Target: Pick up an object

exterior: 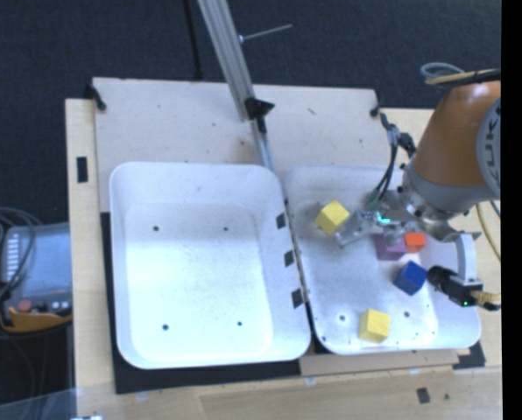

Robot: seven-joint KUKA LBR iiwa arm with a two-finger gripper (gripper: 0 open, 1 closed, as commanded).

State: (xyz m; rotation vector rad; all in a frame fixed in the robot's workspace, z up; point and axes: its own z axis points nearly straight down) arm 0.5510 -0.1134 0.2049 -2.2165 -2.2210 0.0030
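- Yellow block lies in the right bin, just left of the gripper.
- Whether the jaws are open or closed, I cannot tell.

Two yellow cubes, blue cube, purple block, orange block; white bins; tan worktop.

Gripper beside yellow block

arm: grey | orange band | black cables | green wrist light
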